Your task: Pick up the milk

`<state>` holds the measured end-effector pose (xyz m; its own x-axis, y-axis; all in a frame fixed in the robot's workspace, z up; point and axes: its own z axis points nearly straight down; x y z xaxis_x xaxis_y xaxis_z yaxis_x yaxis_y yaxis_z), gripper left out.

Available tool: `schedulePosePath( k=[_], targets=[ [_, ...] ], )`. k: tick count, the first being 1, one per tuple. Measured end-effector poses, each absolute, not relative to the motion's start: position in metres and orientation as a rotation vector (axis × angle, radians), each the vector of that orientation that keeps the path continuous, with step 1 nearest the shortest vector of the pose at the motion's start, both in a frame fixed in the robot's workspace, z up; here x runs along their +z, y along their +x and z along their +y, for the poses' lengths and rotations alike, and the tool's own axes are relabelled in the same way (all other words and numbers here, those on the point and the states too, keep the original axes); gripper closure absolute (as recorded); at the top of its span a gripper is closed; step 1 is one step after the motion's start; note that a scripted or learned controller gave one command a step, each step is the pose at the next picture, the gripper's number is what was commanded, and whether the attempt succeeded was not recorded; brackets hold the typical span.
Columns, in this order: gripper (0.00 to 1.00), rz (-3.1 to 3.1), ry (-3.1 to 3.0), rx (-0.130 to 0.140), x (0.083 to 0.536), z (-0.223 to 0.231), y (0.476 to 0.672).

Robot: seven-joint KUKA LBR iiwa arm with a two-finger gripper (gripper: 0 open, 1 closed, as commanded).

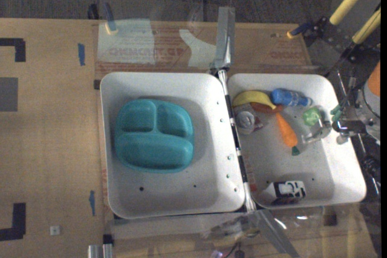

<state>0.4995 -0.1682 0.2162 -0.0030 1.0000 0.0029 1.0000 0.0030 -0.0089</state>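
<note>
Wooden bench [54,130], two white bins side by side.

Item 1, milk [289,189]: small black-and-white carton, apparently lying flat, close to the near wall of the right bin [347,181]. Stands apart from other goods.

Item 2, neighbours further up the same bin: carrot [286,130], tin [245,120], banana [253,97], blue bottle [289,96], green piece [312,116].

Item 3, gripper [334,124]: at the bin's right wall, beside the green piece, well apart from the milk; whether wide or narrow cannot be told.

Item 4, teal plate [154,135], left bin [115,190].

Risks: closing on the nearer clutter; the flat carton sliding against the wall instead of lifting.
</note>
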Motion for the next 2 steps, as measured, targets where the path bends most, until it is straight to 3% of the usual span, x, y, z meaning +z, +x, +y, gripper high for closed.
schedulePosePath(
  k=[1, 2],
  targets=[
    [0.0, -2.167, -2.27, 0.007, 0.39, -0.204, 0.545],
    [0.0, -2.161, -2.28, 0.0, 0.199, -0.214, 0.479]
  ],
)
